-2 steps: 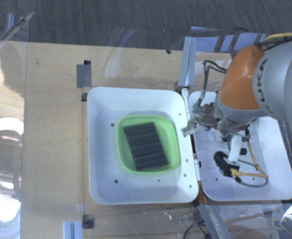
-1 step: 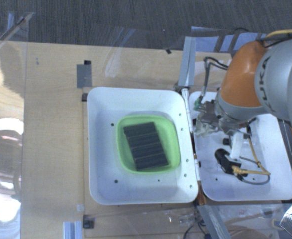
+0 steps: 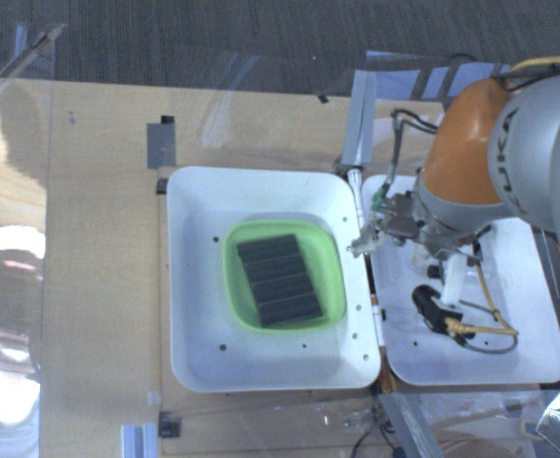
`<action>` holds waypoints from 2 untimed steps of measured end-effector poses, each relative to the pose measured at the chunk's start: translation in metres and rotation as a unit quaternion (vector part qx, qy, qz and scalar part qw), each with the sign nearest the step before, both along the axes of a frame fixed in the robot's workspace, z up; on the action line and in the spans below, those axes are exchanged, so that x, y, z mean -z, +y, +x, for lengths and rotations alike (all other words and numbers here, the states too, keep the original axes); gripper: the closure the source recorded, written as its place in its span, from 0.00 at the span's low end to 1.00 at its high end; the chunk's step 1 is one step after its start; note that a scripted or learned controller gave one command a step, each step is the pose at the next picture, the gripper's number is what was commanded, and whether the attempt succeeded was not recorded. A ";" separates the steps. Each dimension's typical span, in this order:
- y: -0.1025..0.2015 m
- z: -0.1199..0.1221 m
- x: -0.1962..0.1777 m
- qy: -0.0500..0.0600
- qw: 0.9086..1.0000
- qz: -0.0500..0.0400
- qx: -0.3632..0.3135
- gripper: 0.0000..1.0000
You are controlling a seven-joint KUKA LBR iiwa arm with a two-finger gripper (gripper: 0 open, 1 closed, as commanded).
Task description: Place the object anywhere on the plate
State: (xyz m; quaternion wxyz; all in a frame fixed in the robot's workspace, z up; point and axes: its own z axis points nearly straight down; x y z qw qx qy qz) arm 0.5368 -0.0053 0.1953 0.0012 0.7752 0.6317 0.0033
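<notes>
Hanging low over the shallow white bin on the view's right [image 3: 532,289]: the grey two-finger gripper [image 3: 427,246], tucked beneath the wrist and largely hidden by it. Cannot tell how far open, nor whether anything sits in its hold. Placed near that bin's left wall, close to the seam between the two bins.

Above the gripper, the bulky grey arm with its orange band [image 3: 466,151], reaching in from the view's right and covering the bin's upper part.

Left of the gripper, across the seam, the second shallow white bin [image 3: 192,256], touching the first along one side. In the middle of it, a lime-green square plastic plate with rounded corners [image 3: 235,256], lying flat on the bin floor.

On the plate, the dark grey ribbed rectangular block [image 3: 280,280], flat and turned slightly askew to the plate's edges, well inside the rim. Apart from the gripper: in the other bin, to the gripper's left in the view and a little lower, with the plate's right rim and both bin walls between them.

Behind the seam, an upright grey metal post [image 3: 360,113]. Under both bins, the pale wooden bench [image 3: 89,256], with a clear glossy sheet [image 3: 12,208] catching reflections at its left end. Beyond the bench, dark grey carpeted floor [image 3: 213,17].
</notes>
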 end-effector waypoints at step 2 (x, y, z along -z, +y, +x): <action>-0.010 -0.022 0.005 0.000 1.000 -0.001 -0.028 0.00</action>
